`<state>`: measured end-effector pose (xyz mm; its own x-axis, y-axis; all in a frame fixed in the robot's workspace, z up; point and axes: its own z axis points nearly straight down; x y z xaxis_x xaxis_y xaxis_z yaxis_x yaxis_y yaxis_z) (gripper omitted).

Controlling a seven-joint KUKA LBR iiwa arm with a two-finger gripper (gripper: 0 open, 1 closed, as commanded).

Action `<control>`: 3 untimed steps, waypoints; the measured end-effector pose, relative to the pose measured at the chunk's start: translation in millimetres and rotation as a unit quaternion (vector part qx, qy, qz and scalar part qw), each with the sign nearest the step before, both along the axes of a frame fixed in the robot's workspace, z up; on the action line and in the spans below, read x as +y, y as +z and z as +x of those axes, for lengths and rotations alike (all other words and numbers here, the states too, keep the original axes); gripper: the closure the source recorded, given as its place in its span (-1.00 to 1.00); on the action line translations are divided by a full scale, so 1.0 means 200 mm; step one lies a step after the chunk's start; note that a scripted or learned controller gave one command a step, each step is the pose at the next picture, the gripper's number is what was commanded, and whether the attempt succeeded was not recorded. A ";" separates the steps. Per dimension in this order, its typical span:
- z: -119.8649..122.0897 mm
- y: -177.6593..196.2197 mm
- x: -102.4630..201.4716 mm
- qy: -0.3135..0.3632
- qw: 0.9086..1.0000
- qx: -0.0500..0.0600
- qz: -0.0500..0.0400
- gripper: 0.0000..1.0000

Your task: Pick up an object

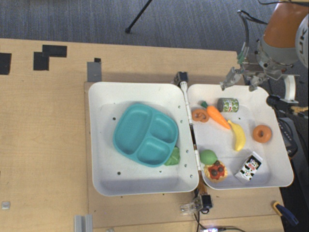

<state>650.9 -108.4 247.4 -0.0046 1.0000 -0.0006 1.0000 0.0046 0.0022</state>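
Carton (250, 166) sits nearest, at five o'clock in the right bin (285, 175), then banana (237, 135), donut (262, 134), carrot (218, 117) and can (228, 105); furthest, at twelve, our gripper (241, 81) hangs spread and holding nothing, so we should drop straight onto the can, fingers straddling it

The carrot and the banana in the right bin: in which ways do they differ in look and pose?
The carrot is orange with a green top; the banana is plain yellow. The carrot is straight and tapers to a point, while the banana is curved. The carrot lies on a diagonal, and the banana runs more nearly up and down the view, beside the carrot's tip. Both are long toy foods lying flat in the right bin.
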 end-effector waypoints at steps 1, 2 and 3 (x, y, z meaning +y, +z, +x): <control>-0.06 -0.71 -0.13 0.000 1.000 -0.007 0.000 -1.00; -0.04 -0.64 -0.13 0.001 1.000 -0.011 0.000 1.00; -0.04 -0.64 -0.13 0.001 1.000 -0.011 0.001 -1.00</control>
<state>642.1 -133.7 118.5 -0.0067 1.0000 0.0005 0.9997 0.0067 0.0240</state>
